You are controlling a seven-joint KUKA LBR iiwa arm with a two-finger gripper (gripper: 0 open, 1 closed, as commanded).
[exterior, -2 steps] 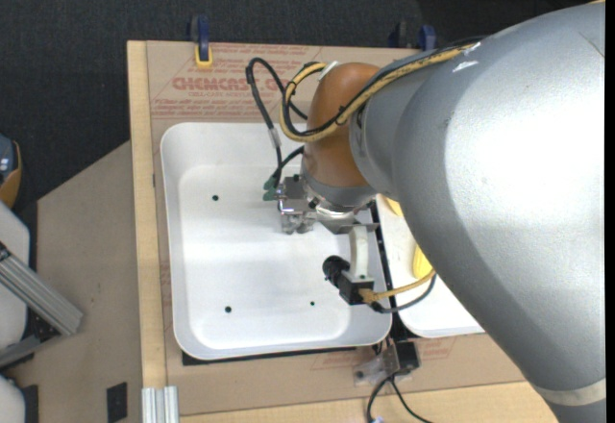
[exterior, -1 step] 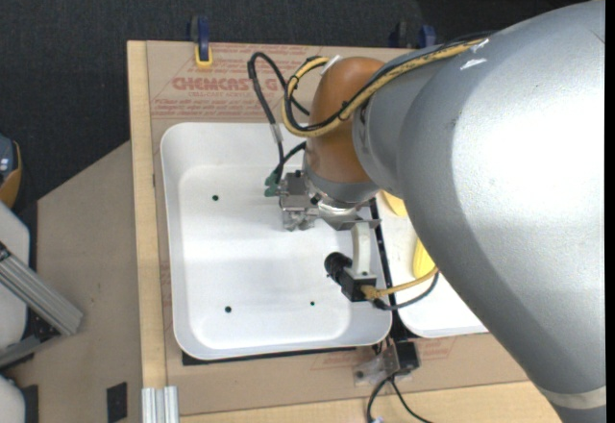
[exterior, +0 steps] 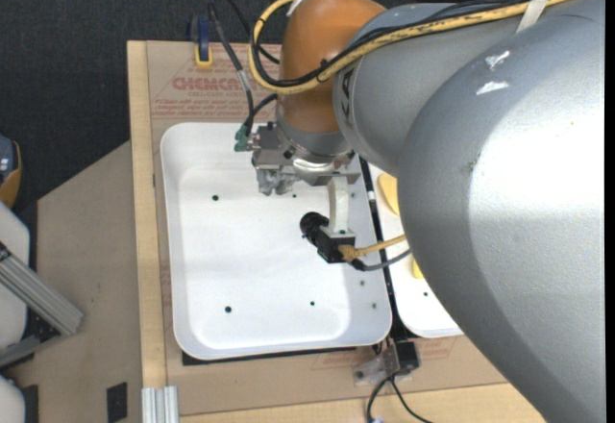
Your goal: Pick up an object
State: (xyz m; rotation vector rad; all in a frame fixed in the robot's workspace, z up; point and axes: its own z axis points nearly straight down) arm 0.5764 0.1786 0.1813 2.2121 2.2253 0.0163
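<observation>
My gripper [exterior: 273, 181] hangs low over the far part of the left white bin [exterior: 207, 315], close to its floor. The orange band and grey arm above it cover the bin's far right corner. I see no object under or beside the gripper on the bin floor. A pale yellow thing [exterior: 388, 192] lies in the right bin [exterior: 423, 313], mostly hidden behind the arm.
Both bins rest on a brown cardboard sheet [exterior: 144, 219] on the bench. A blue clamp [exterior: 202, 31] sits at the sheet's far edge. A metal rail [exterior: 38, 291] lies off to the left. The arm covers most of the right bin.
</observation>
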